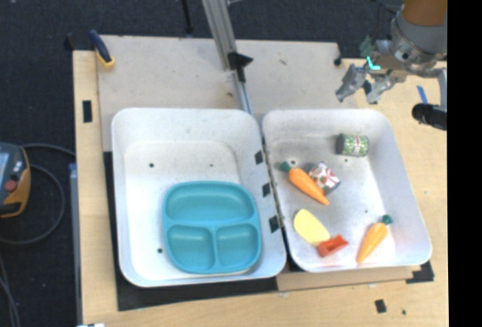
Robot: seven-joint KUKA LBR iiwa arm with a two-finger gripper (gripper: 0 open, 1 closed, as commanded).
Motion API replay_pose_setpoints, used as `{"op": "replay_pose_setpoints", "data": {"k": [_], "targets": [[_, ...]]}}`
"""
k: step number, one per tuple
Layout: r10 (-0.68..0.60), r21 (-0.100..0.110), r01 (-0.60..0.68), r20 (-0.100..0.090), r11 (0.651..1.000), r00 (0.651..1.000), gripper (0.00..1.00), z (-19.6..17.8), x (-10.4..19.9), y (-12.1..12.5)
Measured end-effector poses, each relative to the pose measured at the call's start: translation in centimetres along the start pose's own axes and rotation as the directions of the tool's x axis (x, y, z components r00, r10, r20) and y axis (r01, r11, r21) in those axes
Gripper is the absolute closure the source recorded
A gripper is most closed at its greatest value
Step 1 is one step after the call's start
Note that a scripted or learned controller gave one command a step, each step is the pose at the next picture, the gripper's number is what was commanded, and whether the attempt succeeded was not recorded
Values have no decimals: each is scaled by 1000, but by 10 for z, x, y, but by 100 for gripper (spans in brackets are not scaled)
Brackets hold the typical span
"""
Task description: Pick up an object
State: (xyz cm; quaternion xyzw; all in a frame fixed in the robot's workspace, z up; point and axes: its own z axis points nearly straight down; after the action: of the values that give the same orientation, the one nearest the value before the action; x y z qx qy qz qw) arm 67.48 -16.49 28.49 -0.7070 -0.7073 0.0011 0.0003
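Tool (pixel 363 86) at upper right of frame, over the tabletop (pixel 166 73) just beyond the right bin (pixel 403 167), fingers spread, nothing between them. In that bin: two carrots (pixel 308 184) (pixel 373 240), green can (pixel 352 144), yellow piece (pixel 309 227) (red block (pixel 332 246) touching it). Left bin (pixel 135 160) holds a blue tray (pixel 212 227).

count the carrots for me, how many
2. One carrot lies near the middle of the right bin, beside a small wrapped item. The other carrot lies by that bin's near right corner. None looks hidden.
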Motion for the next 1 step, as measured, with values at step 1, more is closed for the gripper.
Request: {"op": "replay_pose_setpoints", "data": {"k": [1], "targets": [[-1, -4, 1, 1, 1000, 1000, 0, -2, 0, 1]]}}
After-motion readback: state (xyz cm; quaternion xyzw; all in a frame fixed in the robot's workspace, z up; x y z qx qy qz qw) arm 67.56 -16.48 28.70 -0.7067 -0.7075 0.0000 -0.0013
